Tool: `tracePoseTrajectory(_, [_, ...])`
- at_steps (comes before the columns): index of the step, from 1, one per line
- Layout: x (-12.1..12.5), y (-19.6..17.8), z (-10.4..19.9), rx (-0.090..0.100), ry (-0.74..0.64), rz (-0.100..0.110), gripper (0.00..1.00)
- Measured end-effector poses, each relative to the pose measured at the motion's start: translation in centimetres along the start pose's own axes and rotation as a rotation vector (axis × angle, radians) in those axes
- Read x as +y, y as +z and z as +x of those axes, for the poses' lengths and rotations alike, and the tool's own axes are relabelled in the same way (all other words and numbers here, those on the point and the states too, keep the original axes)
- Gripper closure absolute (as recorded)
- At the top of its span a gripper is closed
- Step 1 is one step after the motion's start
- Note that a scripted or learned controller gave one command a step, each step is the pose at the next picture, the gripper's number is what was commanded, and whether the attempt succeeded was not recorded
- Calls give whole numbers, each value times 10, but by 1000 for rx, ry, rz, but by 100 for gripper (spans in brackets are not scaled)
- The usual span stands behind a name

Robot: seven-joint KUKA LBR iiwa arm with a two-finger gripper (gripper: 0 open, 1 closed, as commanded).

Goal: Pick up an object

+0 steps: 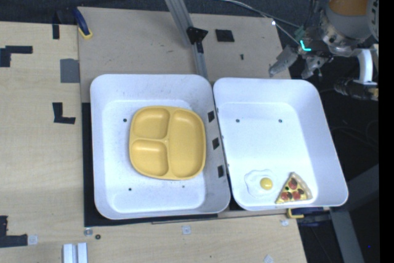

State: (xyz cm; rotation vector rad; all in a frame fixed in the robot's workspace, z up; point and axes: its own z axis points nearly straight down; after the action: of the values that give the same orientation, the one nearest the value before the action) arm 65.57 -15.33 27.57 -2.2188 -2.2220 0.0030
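Nearest the camera, in the near corner of the right bin [320, 132], a toy pizza slice [294, 189] lies flat with its tip pointing away toward the bin's far wall, and a toy fried egg [261, 182] sits just beside it on the left, the two close but seemingly not touching. The left bin [111, 132] carries a yellow divided plate [167, 142] near its middle. The gripper [295, 63] hangs beyond the far rim of the right bin, outside it, its fingers spread apart and holding nothing. Both small toys lie well apart from it, diagonally across the bin toward the near edge. By my reading, the next move calls for a long reach toward the camera, then a descent; the plate is farther off.
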Motion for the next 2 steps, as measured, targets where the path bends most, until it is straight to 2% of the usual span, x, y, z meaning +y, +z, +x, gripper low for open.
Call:
tracePoseTrajectory(1, [0,-1,0,0,0,-2,0])
tracePoseTrajectory(2, [-6,53,9,0,0,4,0])
